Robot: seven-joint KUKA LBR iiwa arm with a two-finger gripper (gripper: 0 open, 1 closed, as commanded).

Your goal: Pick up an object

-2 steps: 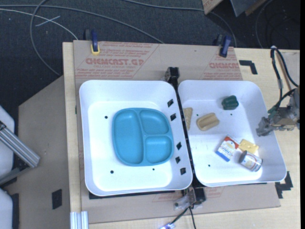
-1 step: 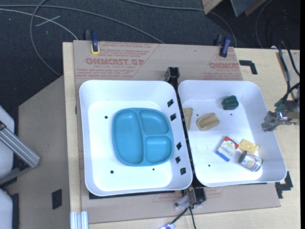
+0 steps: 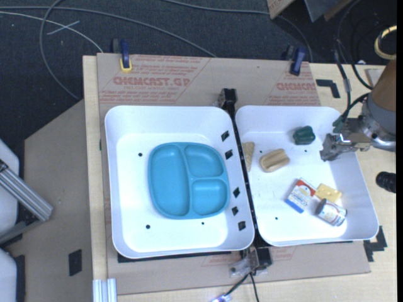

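Nearest lies the front edge of the surface (image 3: 170, 275), carrying the left bin (image 3: 126, 231) with its blue divided plate (image 3: 187, 179), and the right bin (image 3: 277, 228) where my choices sit: a tan roll (image 3: 274, 160), a small packet (image 3: 300, 195), a little can (image 3: 331, 213), a yellow block (image 3: 328, 193) and a green lump (image 3: 304, 134). I judge this the approach step, with nothing lifted. My jaws hang at the right bin's far-right rim, near the green lump; open or closed, I cannot tell. Next I'd centre over one item and descend.
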